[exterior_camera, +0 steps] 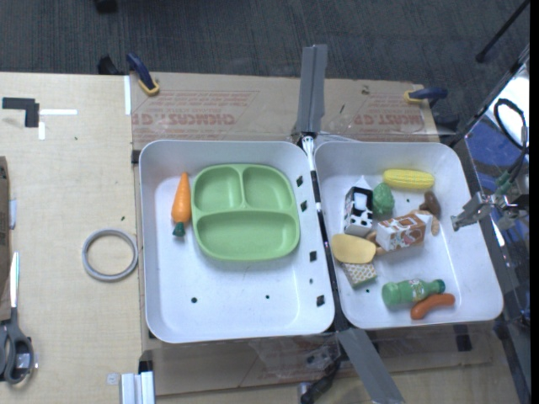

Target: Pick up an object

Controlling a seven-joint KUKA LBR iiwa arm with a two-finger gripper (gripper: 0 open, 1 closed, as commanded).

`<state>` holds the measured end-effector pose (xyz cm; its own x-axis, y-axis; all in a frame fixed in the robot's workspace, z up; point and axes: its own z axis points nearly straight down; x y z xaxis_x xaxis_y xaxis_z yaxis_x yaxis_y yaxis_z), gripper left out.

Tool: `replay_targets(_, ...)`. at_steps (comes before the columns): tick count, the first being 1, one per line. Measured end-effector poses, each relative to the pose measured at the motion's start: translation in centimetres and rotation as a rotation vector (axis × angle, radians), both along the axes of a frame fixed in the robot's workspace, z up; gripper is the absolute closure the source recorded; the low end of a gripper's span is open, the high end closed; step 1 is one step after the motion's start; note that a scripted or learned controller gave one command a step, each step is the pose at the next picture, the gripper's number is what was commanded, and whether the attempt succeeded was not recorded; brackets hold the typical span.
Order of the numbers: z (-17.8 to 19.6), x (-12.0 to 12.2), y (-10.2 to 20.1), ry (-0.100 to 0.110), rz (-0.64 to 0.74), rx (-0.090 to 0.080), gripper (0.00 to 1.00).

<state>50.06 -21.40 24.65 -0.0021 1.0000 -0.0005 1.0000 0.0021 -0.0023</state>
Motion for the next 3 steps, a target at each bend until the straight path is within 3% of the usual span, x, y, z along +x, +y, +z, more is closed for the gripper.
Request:
replay_targets(1, -11.1, -2.3, -0.8, -0.001, 0.172, 0.001, 0.0)
replay_targets(2, -10.4, 3.5, -0.4, -0.001, 0.109, 0.0, 0.0)
replay_targets(3, -9.6, 11.4, -0.8, -0.002, 0.05, -0.001, 0.0)
